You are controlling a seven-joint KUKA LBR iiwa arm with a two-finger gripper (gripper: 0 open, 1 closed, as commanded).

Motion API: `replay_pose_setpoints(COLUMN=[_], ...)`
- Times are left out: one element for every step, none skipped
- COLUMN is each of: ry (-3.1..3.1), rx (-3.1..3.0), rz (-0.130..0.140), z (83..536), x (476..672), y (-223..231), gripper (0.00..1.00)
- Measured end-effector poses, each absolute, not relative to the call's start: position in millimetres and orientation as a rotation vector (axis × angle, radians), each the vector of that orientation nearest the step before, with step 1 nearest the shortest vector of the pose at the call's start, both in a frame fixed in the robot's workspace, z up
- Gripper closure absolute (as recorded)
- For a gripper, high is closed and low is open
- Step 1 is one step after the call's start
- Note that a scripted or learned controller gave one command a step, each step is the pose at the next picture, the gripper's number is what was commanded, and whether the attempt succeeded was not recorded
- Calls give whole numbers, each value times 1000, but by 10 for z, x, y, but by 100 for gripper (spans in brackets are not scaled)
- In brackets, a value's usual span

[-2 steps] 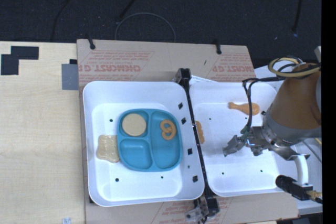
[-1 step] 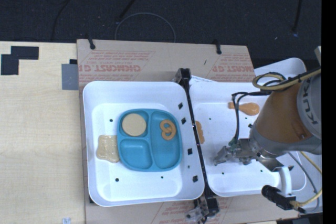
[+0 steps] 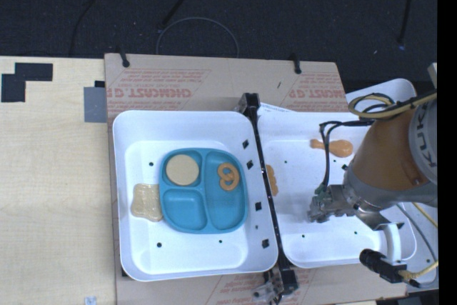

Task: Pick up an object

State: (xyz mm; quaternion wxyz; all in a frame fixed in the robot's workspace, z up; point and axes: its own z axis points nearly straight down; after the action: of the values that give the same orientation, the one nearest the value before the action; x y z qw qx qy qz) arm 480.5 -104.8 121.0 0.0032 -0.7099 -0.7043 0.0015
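The gripper (image 3: 323,209) is down inside the right bin (image 3: 300,257), low over its white floor near the middle, and I cannot tell whether it is apart or together, or whether it has anything. The closest loose things are an orange spoon-shaped piece (image 3: 334,146) up at about twelve o'clock from it, near the bin's far wall, and a small tan piece (image 3: 271,180) out at nine o'clock, right against the black divider (image 3: 261,182) between the bins. In the left bin (image 3: 136,253) sits a blue tray (image 3: 202,216) with three compartments: a round tan cookie (image 3: 181,170) in the upper left one, a pretzel (image 3: 228,176) in the upper right. A pale slice of toast (image 3: 147,202) lies touching the tray's nine o'clock edge. The arm (image 3: 389,157) comes in from three o'clock, its orange band bulking over the right bin's edge, cables (image 3: 371,107) looped above it.
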Motion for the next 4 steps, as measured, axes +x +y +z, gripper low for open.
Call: replay_pose_setpoints(ry=[-2223, -2223, -2222, -2221], rx=[-2223, -2221, -2221, -2215], rz=[-3, -1, 0, 3], z=[1835, 2274, 2519, 2377], x=[4800, 4864, 4870, 4832], y=[-1078, -1066, -1076, -588], gripper=[100, 100, 100, 100])
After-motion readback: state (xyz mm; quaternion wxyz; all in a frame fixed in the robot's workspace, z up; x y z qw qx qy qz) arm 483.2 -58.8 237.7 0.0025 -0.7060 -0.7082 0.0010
